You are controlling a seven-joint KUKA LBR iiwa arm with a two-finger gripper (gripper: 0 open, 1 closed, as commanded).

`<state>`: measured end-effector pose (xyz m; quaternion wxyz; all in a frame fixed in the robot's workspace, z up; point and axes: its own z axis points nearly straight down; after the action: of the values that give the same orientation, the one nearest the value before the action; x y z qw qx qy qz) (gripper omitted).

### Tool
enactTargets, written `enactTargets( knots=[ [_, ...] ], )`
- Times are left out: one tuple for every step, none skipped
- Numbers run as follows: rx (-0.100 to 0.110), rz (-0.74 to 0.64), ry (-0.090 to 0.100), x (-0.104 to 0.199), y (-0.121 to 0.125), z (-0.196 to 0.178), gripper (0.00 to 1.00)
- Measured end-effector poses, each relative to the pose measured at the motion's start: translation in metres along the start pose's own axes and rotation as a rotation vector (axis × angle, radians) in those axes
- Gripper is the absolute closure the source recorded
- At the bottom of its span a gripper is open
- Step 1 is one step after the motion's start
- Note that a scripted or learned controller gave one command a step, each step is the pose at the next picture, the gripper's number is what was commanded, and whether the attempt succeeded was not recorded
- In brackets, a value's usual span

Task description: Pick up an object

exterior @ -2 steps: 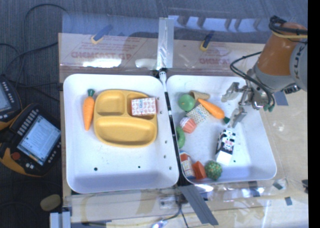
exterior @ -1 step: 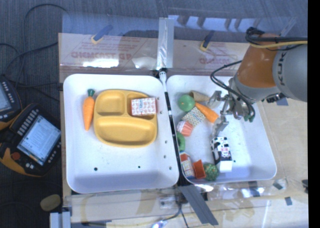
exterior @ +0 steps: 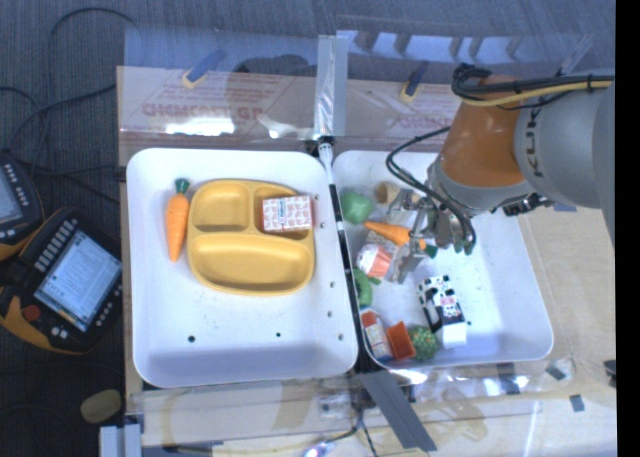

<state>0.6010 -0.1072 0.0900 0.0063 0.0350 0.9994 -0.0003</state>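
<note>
The gripper (exterior: 425,240) hangs low in the right bin (exterior: 520,275), over a crowd of small toys; whether it pinches anything I cannot tell. Just beside it lie an orange carrot-like piece (exterior: 388,233), a round red-and-white item (exterior: 375,262) and a green ball (exterior: 355,207). A black-and-white cow-patterned carton (exterior: 442,303) sits nearer the front, with a small can (exterior: 373,333), an orange piece (exterior: 399,341) and a bumpy green lump (exterior: 425,344) along the front wall. In the left bin (exterior: 160,345) a glossy yellow 3-compartment plate (exterior: 245,255) carries a small printed box (exterior: 286,213), its writing too small to read; a plastic carrot (exterior: 177,220) lies beside the plate.
</note>
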Motion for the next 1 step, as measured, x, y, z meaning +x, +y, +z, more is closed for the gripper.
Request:
enactTargets(
  knots=[
    [0.006,0.014,-0.007,0.0848,-0.0518,-0.0024,0.0]
  ],
)
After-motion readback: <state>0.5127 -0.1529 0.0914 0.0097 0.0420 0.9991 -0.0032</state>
